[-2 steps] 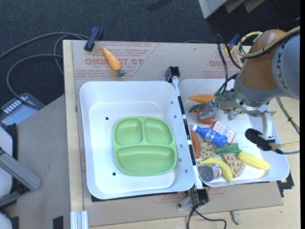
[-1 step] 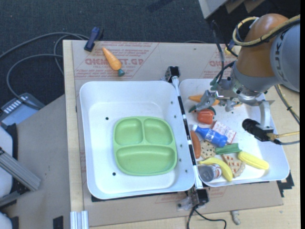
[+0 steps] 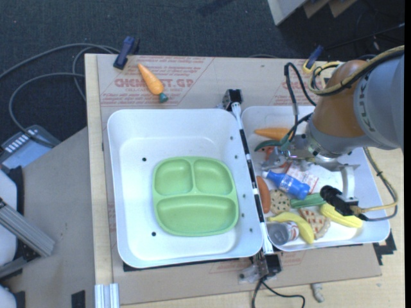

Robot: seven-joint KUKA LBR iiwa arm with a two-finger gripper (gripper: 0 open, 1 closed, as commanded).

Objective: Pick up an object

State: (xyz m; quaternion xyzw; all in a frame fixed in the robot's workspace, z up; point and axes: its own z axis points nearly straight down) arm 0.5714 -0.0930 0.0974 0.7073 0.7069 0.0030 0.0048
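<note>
The right bin (image 3: pixel 376 172) holds a heap of small items: an orange carrot (image 3: pixel 275 133), a blue bottle (image 3: pixel 289 185), a red-and-white packet (image 3: pixel 307 175), crackers (image 3: pixel 279 202), a green pod (image 3: pixel 307 202), two yellow bananas (image 3: pixel 343 215) (image 3: pixel 297 223) and a metal can (image 3: pixel 279 234). My gripper (image 3: pixel 284 153) hangs low over the back left of this heap, just below the carrot and above the blue bottle. Clutter and the wrist hide how it stands and whether anything is in it.
The left bin (image 3: pixel 128 146) holds a green divided plate (image 3: pixel 194 194). Behind the bins, on the cardboard bench top, lie a second carrot (image 3: pixel 151 80) and a blue clip (image 3: pixel 125 52). The grey arm with its orange band (image 3: pixel 340 108) covers the right bin's back part.
</note>
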